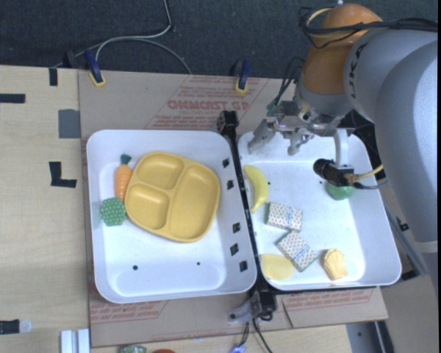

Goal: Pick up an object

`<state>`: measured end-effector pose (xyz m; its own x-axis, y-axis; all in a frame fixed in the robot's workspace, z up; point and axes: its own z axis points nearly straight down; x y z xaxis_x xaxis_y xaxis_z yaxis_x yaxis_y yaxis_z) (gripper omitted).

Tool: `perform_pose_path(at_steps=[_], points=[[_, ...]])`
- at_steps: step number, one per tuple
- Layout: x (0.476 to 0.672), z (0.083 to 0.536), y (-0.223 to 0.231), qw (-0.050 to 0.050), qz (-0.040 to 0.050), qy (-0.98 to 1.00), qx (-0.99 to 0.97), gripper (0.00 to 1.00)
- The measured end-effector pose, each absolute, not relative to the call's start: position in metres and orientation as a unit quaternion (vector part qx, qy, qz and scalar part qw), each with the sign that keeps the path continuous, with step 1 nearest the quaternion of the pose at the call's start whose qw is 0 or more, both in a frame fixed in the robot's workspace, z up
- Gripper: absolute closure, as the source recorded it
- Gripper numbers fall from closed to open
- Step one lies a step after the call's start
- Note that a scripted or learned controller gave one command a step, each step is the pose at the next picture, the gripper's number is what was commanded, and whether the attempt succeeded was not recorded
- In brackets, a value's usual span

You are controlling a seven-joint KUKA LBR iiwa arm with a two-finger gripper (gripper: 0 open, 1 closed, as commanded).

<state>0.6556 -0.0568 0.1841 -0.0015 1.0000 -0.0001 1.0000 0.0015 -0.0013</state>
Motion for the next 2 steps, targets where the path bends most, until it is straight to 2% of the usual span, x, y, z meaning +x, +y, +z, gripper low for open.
perform_pose_path(at_steps=[1,2], points=[[0.644,0.184,-0.038,0.000,0.0008,-0.708,-0.707,0.00],[0.621,0.184,-0.042,0.000,0.0011,-0.707,-0.707,0.00]])
